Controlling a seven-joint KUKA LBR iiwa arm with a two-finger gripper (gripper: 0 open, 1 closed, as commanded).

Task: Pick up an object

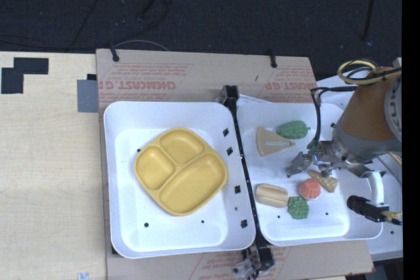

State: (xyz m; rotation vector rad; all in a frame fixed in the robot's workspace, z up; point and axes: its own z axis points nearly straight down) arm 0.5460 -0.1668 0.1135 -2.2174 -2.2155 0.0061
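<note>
Arm in from the right, orange band above the wrist over the right-hand shallow white bin (331, 226). Two-finger gripper (300, 165) sits low in the middle of that bin. I read its dark fingers as spread, one tip reaching left, nothing between them. Not a firm read; the metalwork is small and cluttered at this slant.

Candidates in the right bin, as I see them:
- pale tan wedge-shaped piece (270, 140), upper left, just left of the fingertips
- green bumpy oblong toy vegetable (291, 129), upper middle, touching the wedge's far end
- tan bread-roll shaped piece (271, 195), lower left
- round orange-red piece (310, 189), below the gripper, close to it
- small dark-green knobbly cluster (298, 208), just below the orange-red one, touching or nearly so
- a small brownish piece (326, 181) partly under the wrist; cannot tell what it is

Left-hand shallow white bin (125, 206) carries only a yellow three-compartment plastic tray (181, 170), tilted on the diagonal.

Step in hand, my judgement: approach and descent over the right bin, no grasp made. Nothing lifted.

Next move calls for committing to one item. Wedge and orange-red piece are nearest. The wedge lies apart from the lower group, so it looks the cleaner target, though its flat taper may slip. Fingers need to straddle the chosen piece, then close, then rise straight.
</note>
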